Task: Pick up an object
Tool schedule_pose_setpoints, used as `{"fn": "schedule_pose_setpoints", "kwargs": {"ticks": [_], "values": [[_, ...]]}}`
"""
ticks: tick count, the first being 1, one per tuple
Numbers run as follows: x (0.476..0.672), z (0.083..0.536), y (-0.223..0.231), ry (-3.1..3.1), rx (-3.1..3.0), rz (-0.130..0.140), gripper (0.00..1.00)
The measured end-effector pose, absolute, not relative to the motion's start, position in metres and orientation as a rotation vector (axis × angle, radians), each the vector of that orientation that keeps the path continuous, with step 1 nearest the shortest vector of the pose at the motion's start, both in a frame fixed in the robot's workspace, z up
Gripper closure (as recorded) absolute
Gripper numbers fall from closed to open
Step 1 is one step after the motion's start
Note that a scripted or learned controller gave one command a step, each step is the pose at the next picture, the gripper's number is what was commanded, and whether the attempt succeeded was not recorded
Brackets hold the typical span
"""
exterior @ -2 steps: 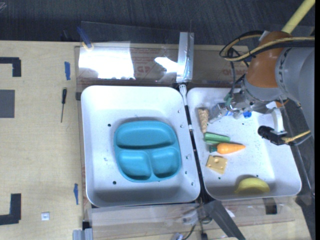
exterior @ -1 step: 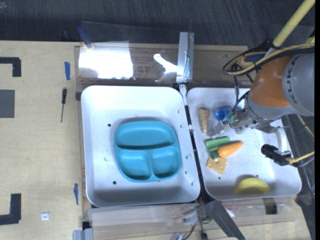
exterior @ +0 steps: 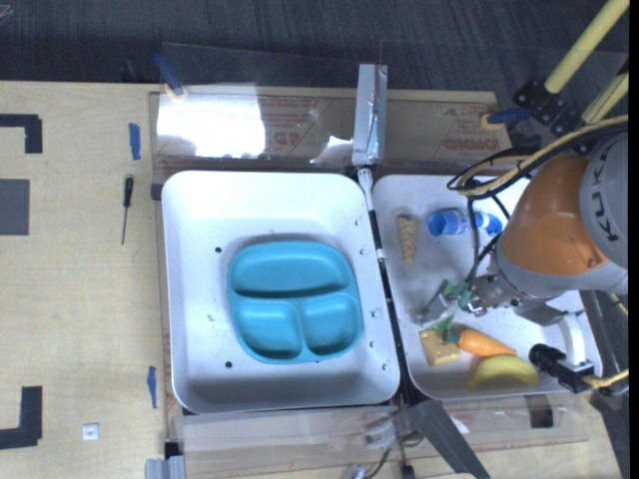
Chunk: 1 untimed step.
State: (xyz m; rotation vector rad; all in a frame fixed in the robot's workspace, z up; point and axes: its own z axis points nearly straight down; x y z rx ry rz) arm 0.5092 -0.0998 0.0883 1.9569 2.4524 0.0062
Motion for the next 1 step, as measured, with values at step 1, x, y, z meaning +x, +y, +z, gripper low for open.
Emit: {"fn": "schedule_pose_setpoints", "kwargs": {"ticks": [1], "values": [[0.5117,0.0995,-0.1003,2.445,1.953,0.012,1.00]]}}
